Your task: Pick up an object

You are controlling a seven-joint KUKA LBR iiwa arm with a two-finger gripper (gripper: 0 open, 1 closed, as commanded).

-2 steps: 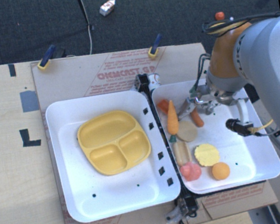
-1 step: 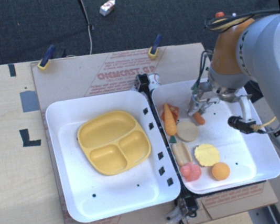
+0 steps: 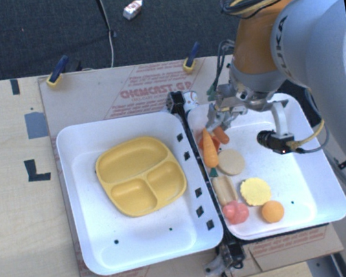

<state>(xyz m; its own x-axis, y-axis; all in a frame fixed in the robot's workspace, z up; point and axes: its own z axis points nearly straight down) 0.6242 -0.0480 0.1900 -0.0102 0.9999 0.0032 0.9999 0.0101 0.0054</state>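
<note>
While we look down on the two bins, we see the gripper (image 3: 218, 119) low over the far left corner of the right bin (image 3: 315, 203), close to the wall it shares with the left bin (image 3: 79, 203). Just below its tips, toward the near side of the worktop, lies the orange carrot (image 3: 209, 150), its long axis running away from the gripper along that shared wall, with a small red piece (image 3: 221, 136) touching its upper end on the right. We judge this carrot the likeliest object to be picked, since it is the nearest thing to the tips. Whether the gripper is spread or pressed together we cannot tell, nor whether it touches the carrot. Farther from the gripper along the same line sit a tan round piece (image 3: 231, 162), a pale bread-like piece (image 3: 223, 189), a pink item (image 3: 236, 212), a yellow disc (image 3: 255, 191) and an orange ball (image 3: 272, 211). Across the wall, a yellow divided plate (image 3: 141, 175) rests in the left bin.
</note>
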